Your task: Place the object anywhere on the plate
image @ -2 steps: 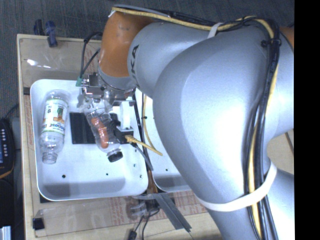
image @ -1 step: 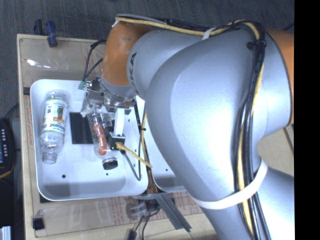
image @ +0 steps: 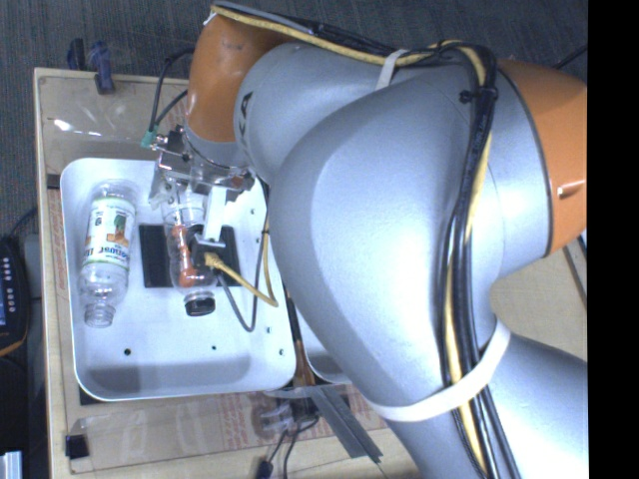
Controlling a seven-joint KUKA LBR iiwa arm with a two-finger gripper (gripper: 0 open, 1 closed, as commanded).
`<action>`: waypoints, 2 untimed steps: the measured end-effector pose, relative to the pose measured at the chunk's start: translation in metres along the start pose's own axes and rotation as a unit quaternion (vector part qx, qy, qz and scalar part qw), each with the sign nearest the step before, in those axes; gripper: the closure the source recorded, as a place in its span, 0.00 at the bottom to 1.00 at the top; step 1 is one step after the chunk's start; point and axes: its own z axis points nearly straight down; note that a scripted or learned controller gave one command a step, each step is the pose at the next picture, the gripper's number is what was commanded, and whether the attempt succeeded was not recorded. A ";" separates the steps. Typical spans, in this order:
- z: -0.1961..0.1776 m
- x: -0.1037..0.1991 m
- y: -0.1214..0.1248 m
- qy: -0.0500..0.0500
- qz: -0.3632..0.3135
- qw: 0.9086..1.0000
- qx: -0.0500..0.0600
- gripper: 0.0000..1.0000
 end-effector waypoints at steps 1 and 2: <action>0.023 -0.012 0.013 -0.001 0.038 0.999 0.002 1.00; 0.008 -0.009 0.017 0.000 0.063 0.998 0.000 1.00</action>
